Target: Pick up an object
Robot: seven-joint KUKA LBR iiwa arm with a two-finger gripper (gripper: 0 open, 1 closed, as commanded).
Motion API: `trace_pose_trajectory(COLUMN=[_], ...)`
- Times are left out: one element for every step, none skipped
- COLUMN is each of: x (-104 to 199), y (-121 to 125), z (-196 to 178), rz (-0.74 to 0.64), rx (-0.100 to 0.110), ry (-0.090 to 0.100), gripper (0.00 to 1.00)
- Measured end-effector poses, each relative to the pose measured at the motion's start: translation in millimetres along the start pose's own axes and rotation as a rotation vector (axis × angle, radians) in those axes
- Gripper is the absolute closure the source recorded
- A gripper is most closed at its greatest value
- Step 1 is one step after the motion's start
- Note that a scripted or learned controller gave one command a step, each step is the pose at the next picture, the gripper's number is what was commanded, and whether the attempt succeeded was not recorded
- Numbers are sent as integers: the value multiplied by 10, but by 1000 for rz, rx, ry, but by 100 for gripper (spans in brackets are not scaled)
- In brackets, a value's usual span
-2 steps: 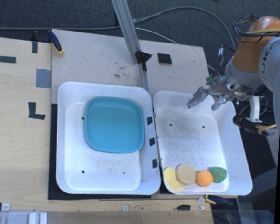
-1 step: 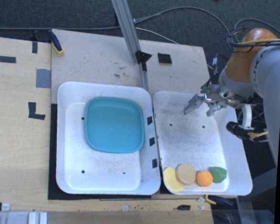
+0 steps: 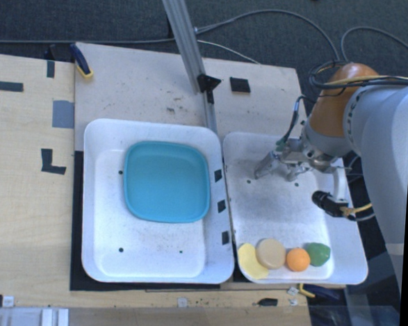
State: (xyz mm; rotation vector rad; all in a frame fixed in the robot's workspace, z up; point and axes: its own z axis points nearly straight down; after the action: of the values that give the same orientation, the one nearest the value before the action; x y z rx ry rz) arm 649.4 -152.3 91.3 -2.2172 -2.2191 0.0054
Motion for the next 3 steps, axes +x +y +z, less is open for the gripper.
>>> trace_pose_trajectory(x=[-1,37,39], y=[15,25,31], z=[-136,-759,-1286], rz=[-1,0,0], rx=[-5,-10,-10], ry=[-1,-2,-2], gripper=[100,100,100])
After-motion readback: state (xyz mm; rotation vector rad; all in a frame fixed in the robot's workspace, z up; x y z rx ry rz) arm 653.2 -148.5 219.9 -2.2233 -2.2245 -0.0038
